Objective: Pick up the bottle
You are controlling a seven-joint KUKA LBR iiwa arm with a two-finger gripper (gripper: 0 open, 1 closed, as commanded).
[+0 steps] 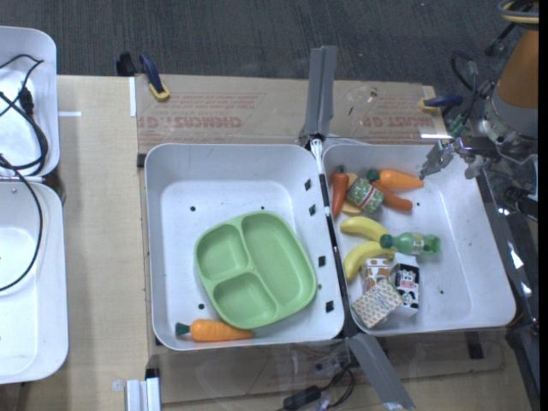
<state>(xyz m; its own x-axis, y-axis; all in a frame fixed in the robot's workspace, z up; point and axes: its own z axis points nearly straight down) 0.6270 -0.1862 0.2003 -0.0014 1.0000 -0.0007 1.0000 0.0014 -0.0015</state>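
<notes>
The bottle (412,244) is small, clear green with a green cap, and lies on its side in the middle of the right bin (479,255). Its cap end touches the tip of a banana (364,227). My gripper (447,166) hangs over the bin's far right corner, well above and behind the bottle. It is open, with nothing between its fingers.
In the right bin, two carrots (396,179) and a green-labelled packet (365,195) lie at the back left. A second banana (360,257) and small cartons (390,288) sit at the front. The left bin holds a green divided plate (254,269) and a carrot (214,330).
</notes>
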